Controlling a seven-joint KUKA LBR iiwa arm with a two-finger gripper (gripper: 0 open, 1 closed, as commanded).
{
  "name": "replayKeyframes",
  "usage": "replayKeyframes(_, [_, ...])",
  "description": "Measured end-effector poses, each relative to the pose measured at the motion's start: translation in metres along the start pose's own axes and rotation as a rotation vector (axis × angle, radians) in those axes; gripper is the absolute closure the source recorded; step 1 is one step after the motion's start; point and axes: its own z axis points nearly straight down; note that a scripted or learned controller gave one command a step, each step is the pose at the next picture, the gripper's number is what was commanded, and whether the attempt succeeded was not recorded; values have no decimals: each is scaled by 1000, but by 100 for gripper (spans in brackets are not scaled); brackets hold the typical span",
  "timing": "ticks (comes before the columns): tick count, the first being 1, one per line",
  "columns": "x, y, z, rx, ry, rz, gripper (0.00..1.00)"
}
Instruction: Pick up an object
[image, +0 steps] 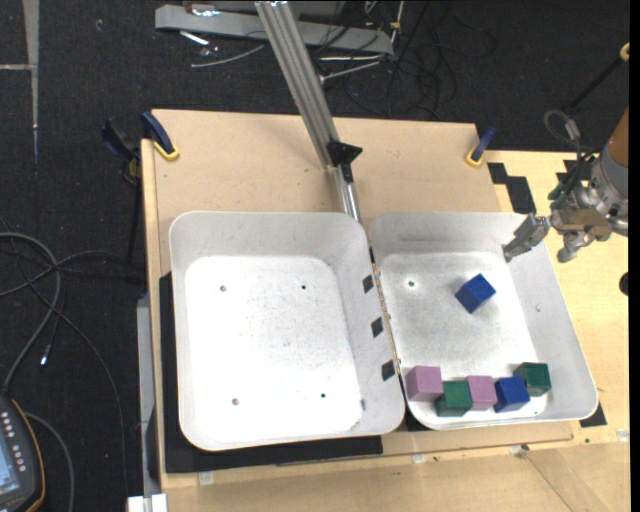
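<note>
Two white bins are seen side by side on the bench (300, 160). In the right bin (560, 330) a blue cube (476, 292) lies alone on the floor, nearer the far wall than the near one and well apart from the other blocks. The cube is turned so that its corners, not its faces, point toward the bin walls; as a cube it has no long axis that can be made out.

Along the near wall of the right bin a row of blocks is set close together: a pink block (425, 381), a green block (456, 396), a second pink block (482, 391), a blue block (511, 392) and a dark green block (536, 377). Neighbours in the row appear to touch.

The gripper (547, 238) is seen at the far right rim of the right bin, above and to the right of the blue cube. Its two fingers are spread apart, with nothing between them.

The left bin (200, 240) lies beside the right one.
</note>
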Motion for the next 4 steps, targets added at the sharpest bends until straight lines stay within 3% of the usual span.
replayKeyframes(1, [5,34,127,6,2,-2,0])
replayKeyframes(2, [20,20,175,4,2,0,0])
replayKeyframes(3, [19,22,162,-2,0,3,100])
replayKeyframes(4, [107,-11,67,-8,4,-6,100])
